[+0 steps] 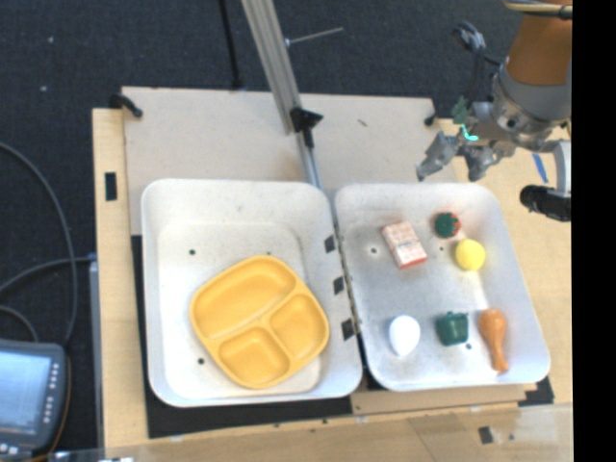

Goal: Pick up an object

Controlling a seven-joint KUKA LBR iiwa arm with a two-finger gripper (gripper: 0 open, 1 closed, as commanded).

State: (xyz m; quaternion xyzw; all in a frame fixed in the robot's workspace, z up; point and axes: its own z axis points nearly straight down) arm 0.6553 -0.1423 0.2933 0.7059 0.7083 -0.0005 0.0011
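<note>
While the tool (pixel 453 159) gapes empty: six objects in the right bin (pixel 515 258), one yellow tray (pixel 258 321) left.

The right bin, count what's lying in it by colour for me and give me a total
Green: 2, the round dark green piece and the dark green pepper-like piece
Yellow: 1, the lemon-like ball
White: 1, the egg-shaped piece
Orange: 1, the carrot-like piece
Pink: 1, the small box
Total: 6
</note>
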